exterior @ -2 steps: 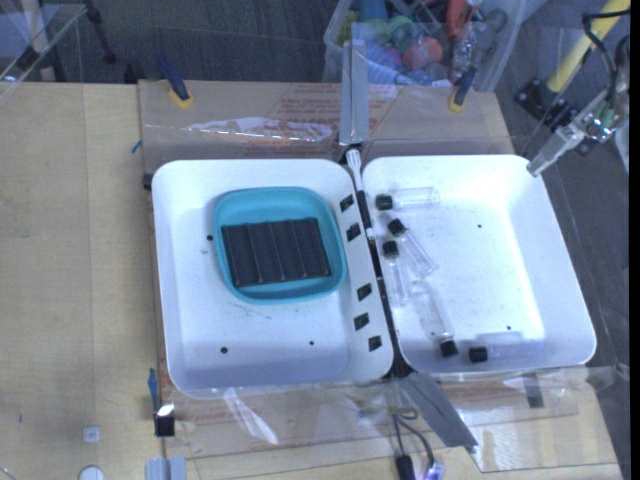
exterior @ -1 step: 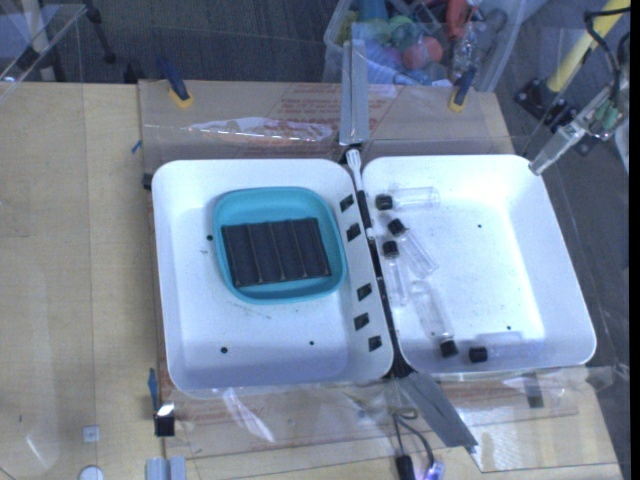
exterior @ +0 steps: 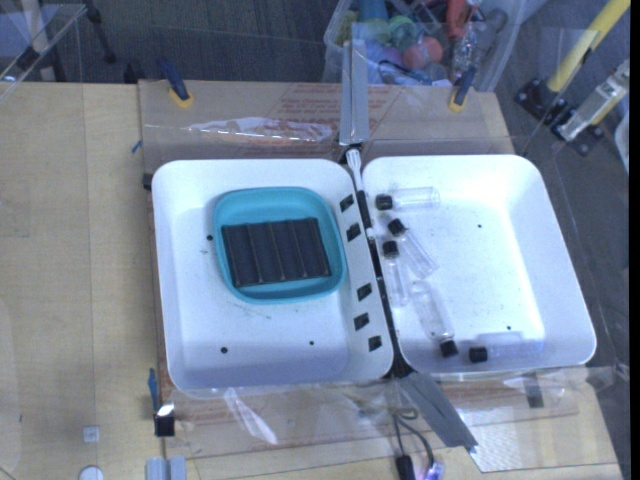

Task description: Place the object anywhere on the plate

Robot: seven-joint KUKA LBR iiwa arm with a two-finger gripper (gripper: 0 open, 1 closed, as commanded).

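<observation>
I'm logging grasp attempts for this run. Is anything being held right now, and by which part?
Nothing is held. The clear vials lie loose in the right bin, and the dark ridged block already rests on the teal plate.

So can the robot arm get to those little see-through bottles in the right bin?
Probably yes. The clear bottles lie loose along the left side of the open right bin, with nothing on top of them. Being close to the wall might make grabbing tricky.
</observation>
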